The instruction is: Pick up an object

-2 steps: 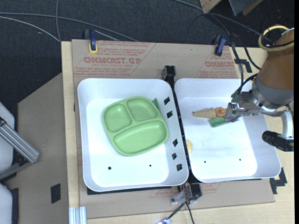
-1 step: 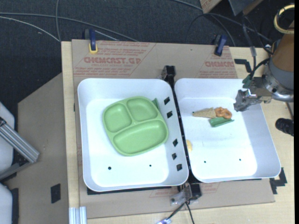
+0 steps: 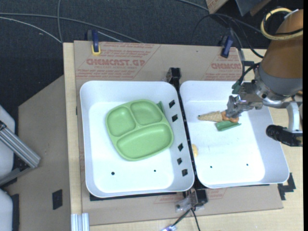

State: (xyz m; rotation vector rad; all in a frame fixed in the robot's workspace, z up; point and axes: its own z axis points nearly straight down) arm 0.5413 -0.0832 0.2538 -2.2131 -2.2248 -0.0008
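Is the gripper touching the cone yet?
Cannot tell. In the camera view the gripper overlaps the wide end of the cone, above the green piece, but the slant hides any gap.

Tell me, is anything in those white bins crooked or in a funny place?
Yes. The green divided plate lies askew in the left bin, turned at a slant to its walls. A small yellow-orange piece sits right at the divider between the bins, apart from the cone-shaped toy in the right bin.

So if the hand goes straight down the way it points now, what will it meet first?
Most likely the small green object and the cone-shaped toy directly under the hand in the right bin. How much gap is left above them is unclear from this slanted view.
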